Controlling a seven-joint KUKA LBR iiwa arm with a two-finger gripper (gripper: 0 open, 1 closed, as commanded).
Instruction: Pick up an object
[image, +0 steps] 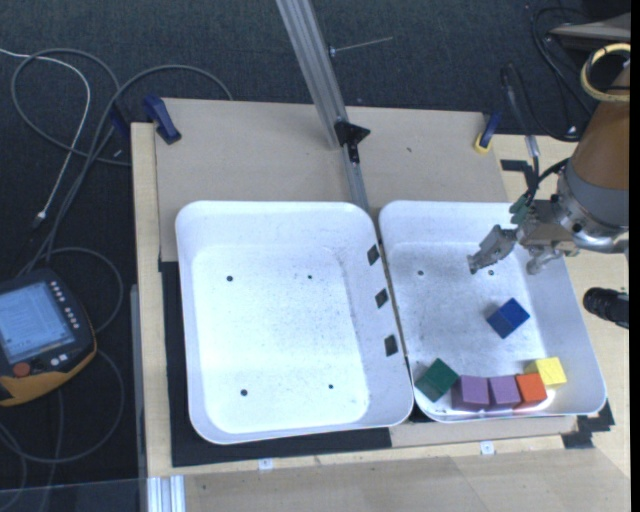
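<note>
Spreading across most of the view, the bench is a pale wooden board sitting on dark carpet, with blue clamps at its back corners. On it lie two shallow white bins, touching along their inner edges where a few small black clips sit. The left bin is speckled with fine dark dust. The right bin carries all the blocks.

From the right the arm leans in, its orange band above the grey wrist. A grey pole slants down from the top to the seam between the bins.

On the floor to the left rests a pendant with an orange rim and a lit screen; whatever is written on it is too small to read, and I see no other labels.

The gripper hangs over the back part of the right bin, its two fingers spread apart with nothing between them.

A blue block lies alone, just in front of the gripper and apart from it. Along the front wall sit a green block, two purple blocks, an orange block and a yellow block, packed in a row.
</note>
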